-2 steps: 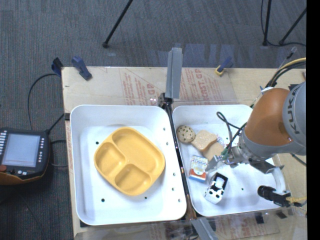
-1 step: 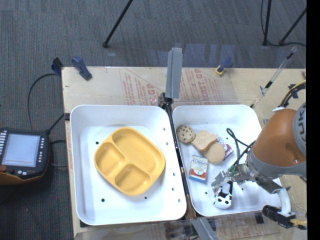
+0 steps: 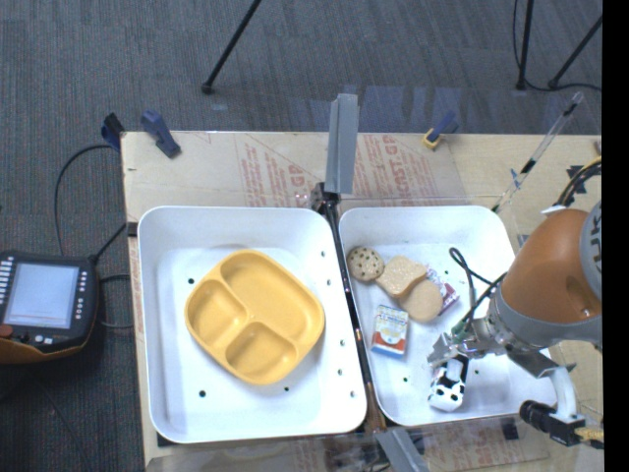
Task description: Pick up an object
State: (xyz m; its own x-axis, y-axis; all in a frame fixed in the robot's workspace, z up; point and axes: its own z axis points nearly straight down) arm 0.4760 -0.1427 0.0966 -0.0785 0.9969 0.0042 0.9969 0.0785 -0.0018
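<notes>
As you look down on the bench: two white bins sit side by side, the left bin [image 3: 157,264] and the right bin [image 3: 491,226], with a grey post [image 3: 342,155] rising behind the seam between them.
Left bin: you see one yellow plate [image 3: 256,315] with three compartments, lying flat near the middle.
Right bin, far side: a cookie [image 3: 365,263] lies near the left wall; just right of it two bread slices [image 3: 401,277] overlap, and a small packet [image 3: 447,293] peeks out from under the right slice.
Right bin, middle: a small carton [image 3: 391,330] lies flat below the bread, apart from it.
Task's thing: the cow toy [image 3: 448,386], black and white, lies at the near edge of the right bin, right of the carton.
Arm [image 3: 550,283]: it reaches in from the right, its orange band over the bin's right wall.
Gripper [image 3: 447,350]: it sits low over the right bin, just above the cow toy in this view; you cannot tell whether it touches the toy.
Grip: you cannot tell from this angle whether it is open or closed, and nothing shows held in it.
Cable [image 3: 470,281]: a dark loop arcs from the wrist toward the packet.
Off the bench: a pendant [image 3: 44,303] lies on the carpet to the left.
Bench back edge: a blue clamp [image 3: 159,134] at the left, a yellow and blue clamp [image 3: 439,131] at the right.
</notes>
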